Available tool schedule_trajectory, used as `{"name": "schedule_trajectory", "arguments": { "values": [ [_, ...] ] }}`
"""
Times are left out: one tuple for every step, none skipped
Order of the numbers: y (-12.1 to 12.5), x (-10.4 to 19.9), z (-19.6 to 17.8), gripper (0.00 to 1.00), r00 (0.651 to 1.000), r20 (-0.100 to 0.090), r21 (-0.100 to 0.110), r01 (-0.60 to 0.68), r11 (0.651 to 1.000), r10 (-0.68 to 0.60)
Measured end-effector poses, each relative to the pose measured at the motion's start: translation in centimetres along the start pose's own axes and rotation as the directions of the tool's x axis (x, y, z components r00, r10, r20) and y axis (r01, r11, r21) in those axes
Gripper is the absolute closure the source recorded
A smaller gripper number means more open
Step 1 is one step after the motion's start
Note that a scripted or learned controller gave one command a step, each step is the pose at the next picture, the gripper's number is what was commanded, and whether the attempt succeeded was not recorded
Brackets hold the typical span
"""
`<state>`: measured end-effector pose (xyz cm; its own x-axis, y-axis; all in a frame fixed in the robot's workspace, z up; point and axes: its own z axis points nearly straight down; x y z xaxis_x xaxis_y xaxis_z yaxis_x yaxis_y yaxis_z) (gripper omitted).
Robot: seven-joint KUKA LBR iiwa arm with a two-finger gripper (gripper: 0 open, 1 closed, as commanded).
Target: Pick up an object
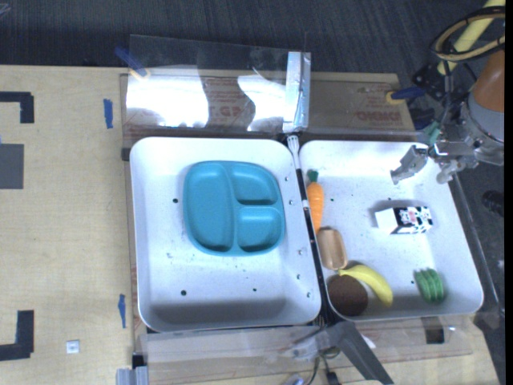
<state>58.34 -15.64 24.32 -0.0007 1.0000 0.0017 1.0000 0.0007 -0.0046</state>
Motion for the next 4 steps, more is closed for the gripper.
{"name": "schedule_trajectory", "arguments": {
  "values": [
    [-0.5,-5.7,11.9,0.0,1.0,-0.001,-0.009,-0.026,1.0,0.026],
    [-0.5,-4.8,13.2,0.0,1.0,0.004,-0.029,-0.023,0.999,0.023],
    [-0.6,-1.8,15.7,0.0,0.989,0.003,-0.007,0.15,0.989,-0.15],
    [-4.4,-3.1,15.7,0.0,0.983,0.004,-0.006,0.184,0.983,-0.184]
  ]
}}
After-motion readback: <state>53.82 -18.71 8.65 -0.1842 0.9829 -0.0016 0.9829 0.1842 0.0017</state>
